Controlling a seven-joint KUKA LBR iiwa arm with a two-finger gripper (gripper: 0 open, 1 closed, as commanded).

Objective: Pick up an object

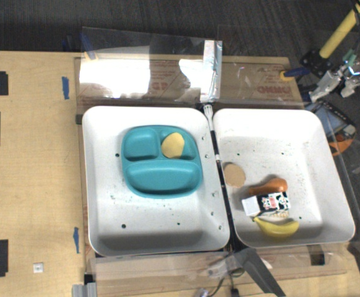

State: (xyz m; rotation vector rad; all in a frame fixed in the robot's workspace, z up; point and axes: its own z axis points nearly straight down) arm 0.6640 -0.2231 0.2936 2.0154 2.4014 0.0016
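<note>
Yellow banana (278,227) lies just in front of the small black-and-white carton (267,203), touching it. Long axis runs left-right, both tips curl toward the carton. My grasp state: can't tell.

Both white bins (99,228) look like smooth plastic with a dull sheen, speckled dark. The teal tray (161,178) is matt, soft-edged plastic. The tabletop (25,184) reads as pale, unvarnished wood. Behind, a clear sheet (143,73) glares glossy. The banana (278,227) looks waxy-smooth.
</note>
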